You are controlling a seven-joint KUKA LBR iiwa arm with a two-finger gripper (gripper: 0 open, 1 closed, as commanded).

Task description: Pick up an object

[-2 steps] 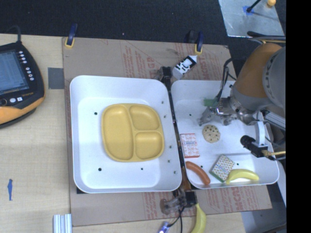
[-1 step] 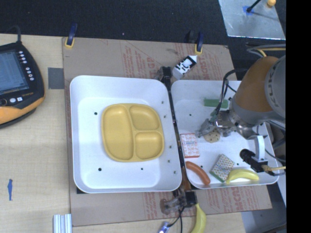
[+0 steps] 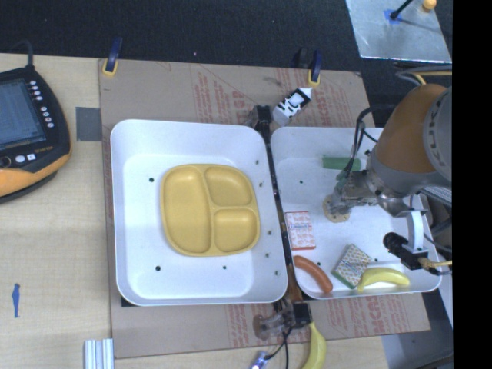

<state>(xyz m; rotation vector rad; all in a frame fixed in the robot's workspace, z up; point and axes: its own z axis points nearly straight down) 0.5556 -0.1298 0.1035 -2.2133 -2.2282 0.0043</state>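
My gripper (image 3: 337,205) is low in the right bin (image 3: 307,148), near its middle. Its tip sits over a small tan thing that I cannot make out. A green flat piece (image 3: 335,162) lies just behind it. A red and white packet (image 3: 300,230) is to its left by the bin's wall. Along the front of the bin lie a brown sausage (image 3: 314,274), a checkered sponge (image 3: 351,265) and a yellow banana (image 3: 383,280).
The left bin (image 3: 134,206) holds a yellow divided plate (image 3: 209,209). A teach pendant (image 3: 27,133) rests on the bench at the far left. A black and white tag (image 3: 292,104) lies behind the bins, and another yellow thing (image 3: 314,347) in front of them.
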